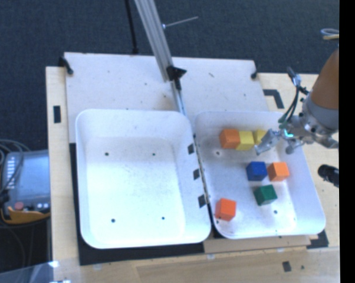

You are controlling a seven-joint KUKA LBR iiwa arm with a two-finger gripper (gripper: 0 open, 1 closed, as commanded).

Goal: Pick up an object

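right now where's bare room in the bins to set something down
The left bin has its whole floor bare. In the right bin, free patches lie left of the blue block and along the near rim right of the lone orange block. It is crowded near the gripper.

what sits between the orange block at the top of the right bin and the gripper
In the camera view, two yellow blocks sit in a row between the top orange block and the gripper.

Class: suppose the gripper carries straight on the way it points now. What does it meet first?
Probably the yellow block: the gripper points leftward at it, with the orange block beyond. Height above the bin is unclear.
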